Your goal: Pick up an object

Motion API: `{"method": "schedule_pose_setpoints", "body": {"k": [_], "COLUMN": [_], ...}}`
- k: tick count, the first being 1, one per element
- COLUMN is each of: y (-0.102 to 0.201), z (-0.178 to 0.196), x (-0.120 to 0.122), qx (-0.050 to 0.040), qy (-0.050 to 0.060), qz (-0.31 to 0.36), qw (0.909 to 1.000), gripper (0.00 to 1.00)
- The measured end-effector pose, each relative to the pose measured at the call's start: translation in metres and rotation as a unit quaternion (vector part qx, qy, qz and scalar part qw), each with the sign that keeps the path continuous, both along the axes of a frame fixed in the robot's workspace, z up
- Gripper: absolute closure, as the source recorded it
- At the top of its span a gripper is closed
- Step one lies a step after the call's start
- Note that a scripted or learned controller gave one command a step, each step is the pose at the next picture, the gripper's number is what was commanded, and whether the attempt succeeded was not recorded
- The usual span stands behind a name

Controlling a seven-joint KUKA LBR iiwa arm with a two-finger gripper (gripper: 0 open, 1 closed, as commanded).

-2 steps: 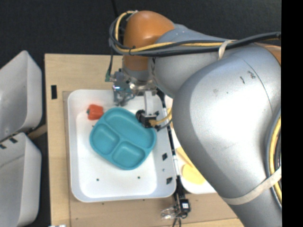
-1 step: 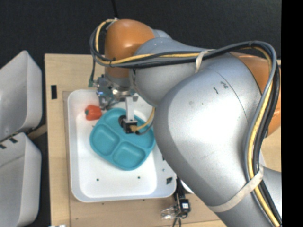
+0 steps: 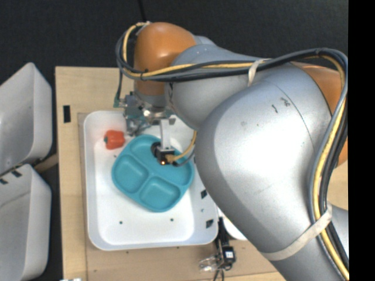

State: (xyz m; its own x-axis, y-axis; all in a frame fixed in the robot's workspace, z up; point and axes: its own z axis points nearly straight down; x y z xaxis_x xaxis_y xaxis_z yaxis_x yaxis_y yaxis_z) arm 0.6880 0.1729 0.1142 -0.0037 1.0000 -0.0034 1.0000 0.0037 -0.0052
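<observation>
The big grey arm fills the right side of the picture and reaches over to the middle. Its claw hangs low over the white bin, in the upper middle of the frame. The claw is dark and mixed up with wires, so I cannot tell if it is spread or pressed together. I see nothing held in it.

Two things lie in the bin. A blue tray with little sections sits in the middle, tipped a bit. A small orange thing sits at the tray's upper left edge, touching it or just beside it. The claw is over the tray's top rim, just to the right of the orange thing. It looks like the tray is what it is going for, but it may be the orange thing.

Here is what could go wrong. The tray is wide, flat and smooth. If the claw comes down on the flat part, it will only push and grab nothing. If it pinches the rim, the tray may swing and slip out, since it is held at one edge. The claw could also bump the orange thing and send it toward the bin's wall, where it is hard to reach.
</observation>
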Motion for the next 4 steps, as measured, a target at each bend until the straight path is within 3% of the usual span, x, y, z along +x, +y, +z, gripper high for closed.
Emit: {"method": "schedule_pose_setpoints", "body": {"k": [2,3,4], "y": [-0.014,-0.067,-0.024], "z": [0.025,0.072,0.022], "x": [-0.003,0.002,0.0], "qx": [0.0011,0.0003,0.0009], "qy": [-0.001,-0.003,0.001], "qz": [0.0,-0.004,0.0], "qw": [1.0,1.0,1.0], "gripper": [1.0,1.0,1.0]}}
